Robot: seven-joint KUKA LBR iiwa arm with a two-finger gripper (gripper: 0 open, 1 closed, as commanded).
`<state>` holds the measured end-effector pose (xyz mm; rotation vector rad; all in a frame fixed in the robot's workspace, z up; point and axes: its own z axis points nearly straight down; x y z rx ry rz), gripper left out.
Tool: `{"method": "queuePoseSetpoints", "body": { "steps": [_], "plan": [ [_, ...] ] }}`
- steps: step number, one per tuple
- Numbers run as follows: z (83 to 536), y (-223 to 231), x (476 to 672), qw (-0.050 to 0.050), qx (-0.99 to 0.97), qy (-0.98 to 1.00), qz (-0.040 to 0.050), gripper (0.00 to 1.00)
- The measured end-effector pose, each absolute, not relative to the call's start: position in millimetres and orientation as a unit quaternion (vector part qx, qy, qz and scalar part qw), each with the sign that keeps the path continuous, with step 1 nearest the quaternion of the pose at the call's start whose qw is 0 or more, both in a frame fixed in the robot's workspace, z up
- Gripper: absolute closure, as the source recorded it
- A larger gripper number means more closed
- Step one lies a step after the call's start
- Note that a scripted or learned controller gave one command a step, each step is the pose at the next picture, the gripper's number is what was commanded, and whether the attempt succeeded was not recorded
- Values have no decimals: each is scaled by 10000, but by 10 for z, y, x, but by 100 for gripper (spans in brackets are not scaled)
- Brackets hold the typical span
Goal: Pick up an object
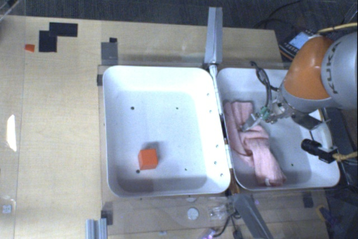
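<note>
A pink cloth point(254, 149) lies in the right bin point(313, 176). It is long and thin, like a soft rolled towel. Its long side runs from the top of the bin down toward the bottom, leaning a little to the right as it goes down. The top end sits near the bin's left wall, and the lower end points at the bin's bottom edge. The cloth is pale pink, crumpled and full of folds, with a bunched lump near its middle.

The gripper point(258, 118) sits low over that lump, at the cloth's upper middle. It is small and dark here, so one cannot tell if the jaws are spread apart or closed on the cloth.

The grey arm point(330, 73) with its orange band comes in from the right.

An orange block point(148, 159) rests in the left bin point(120, 120), near the bottom left corner. Both bins sit side by side on the pale wooden bench point(56, 137).
</note>
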<state>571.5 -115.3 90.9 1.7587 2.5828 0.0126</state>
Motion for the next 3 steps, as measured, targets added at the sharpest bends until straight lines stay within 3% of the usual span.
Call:
{"method": "queuePoseSetpoints", "body": {
  "steps": [1, 2, 3],
  "plan": [
    [891, -966, 6333, 41, 6203, 7843, 32, 0],
    [882, -1131, 6617, 43, 6418, 7668, 27, 0],
    [899, -1042, 5973, 55, 5733, 8193, 35, 0]
  ]
}}
